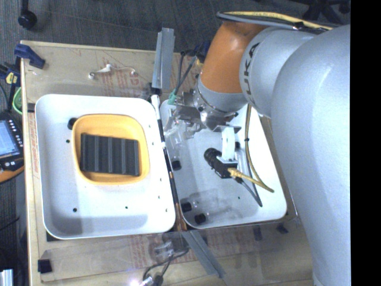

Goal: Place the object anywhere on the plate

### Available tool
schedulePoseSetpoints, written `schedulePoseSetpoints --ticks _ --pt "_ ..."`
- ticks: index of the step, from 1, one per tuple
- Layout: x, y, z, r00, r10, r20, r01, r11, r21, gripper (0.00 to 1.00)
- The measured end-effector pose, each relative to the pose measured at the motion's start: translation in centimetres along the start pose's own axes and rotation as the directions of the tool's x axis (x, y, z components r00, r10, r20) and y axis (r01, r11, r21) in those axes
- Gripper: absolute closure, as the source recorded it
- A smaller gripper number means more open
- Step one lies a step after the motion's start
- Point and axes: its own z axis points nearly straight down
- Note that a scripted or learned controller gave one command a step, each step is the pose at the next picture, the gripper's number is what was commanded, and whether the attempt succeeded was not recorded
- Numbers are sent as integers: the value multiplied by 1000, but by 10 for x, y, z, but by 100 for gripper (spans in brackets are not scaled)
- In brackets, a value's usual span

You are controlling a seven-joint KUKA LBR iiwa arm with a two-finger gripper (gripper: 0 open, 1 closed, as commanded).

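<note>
Grey arm (309,130) overhangs the right bin (268,210); claw (184,121) near its left rim, grip unclear.

bins: 2 (53,219) (274,210) | plate: 1 (110,127) | dark ridged block: 1 (110,154) | arm: 1 (297,88)

The two bins, left (53,159) and right (271,195), look like smooth white plastic with a soft sheen. The plate (110,127) in the left bin is glossy yellow-orange, plastic by its look, and carries a matt dark grey ribbed block (110,155). The bench (83,64) is pale bare wood, rough and scuffed. The arm (309,130) has a smooth satin grey shell and an orange band (223,58) of the same finish. The gripper (178,121) looks partly clear and shiny, perhaps plastic; the view is too blurred to be sure. The floor (119,5) is dark, rough carpet.
</note>
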Motion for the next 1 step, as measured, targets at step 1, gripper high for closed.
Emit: schedulePoseSetpoints --ticks 1 --pt "0 0 0 1000 0 0 0 1000 0 0"
